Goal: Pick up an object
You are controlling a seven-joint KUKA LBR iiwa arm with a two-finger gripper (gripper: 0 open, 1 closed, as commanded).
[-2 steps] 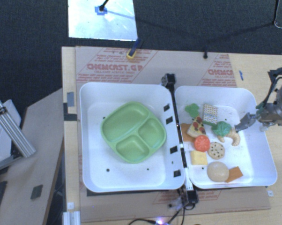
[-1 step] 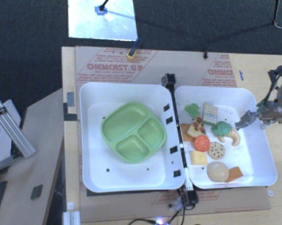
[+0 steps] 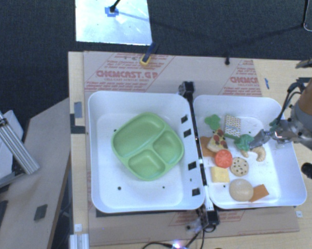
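Tool state cannot be told at right-centre of frame; green toy or cashew could be nudged, grasp missed in clutter.

One fixed camera looks down at a slant from above the table, far enough to take in both bins, left and right, side by side, with dark floor beyond.
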